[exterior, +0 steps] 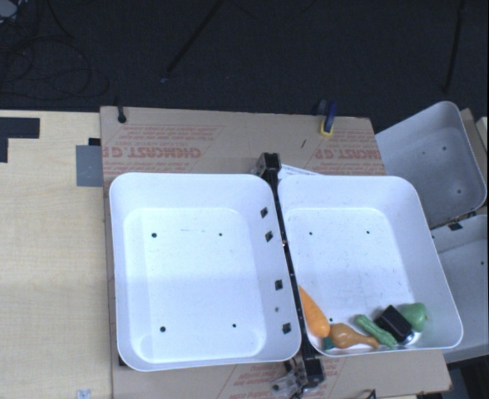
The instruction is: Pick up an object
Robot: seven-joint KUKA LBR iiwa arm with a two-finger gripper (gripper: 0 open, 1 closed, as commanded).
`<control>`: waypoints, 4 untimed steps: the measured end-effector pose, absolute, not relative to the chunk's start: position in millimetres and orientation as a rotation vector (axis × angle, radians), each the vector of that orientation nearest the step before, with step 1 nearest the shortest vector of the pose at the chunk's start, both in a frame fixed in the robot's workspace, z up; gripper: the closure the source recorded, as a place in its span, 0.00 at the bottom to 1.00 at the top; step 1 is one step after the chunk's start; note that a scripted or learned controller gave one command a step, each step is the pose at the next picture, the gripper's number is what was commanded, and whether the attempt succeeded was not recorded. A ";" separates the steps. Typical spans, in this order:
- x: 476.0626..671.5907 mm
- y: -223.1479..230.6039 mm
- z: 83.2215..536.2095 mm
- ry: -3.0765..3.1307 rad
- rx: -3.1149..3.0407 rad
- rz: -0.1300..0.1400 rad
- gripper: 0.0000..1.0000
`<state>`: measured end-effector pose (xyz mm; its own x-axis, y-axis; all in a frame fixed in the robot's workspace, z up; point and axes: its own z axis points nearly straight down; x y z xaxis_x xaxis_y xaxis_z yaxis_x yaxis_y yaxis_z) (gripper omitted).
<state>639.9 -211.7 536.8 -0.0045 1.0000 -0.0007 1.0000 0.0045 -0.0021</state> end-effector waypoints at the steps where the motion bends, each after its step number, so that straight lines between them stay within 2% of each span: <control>1: 644.8 -211.5 537.3 -2.228 -2.214 0.003 1.00; 2: 620.8 -213.0 537.7 -2.218 -2.220 0.003 1.00; 3: 645.6 -211.4 536.9 -2.226 -2.215 0.003 1.00; 4: 626.1 -212.7 537.6 -2.218 -2.219 0.003 1.00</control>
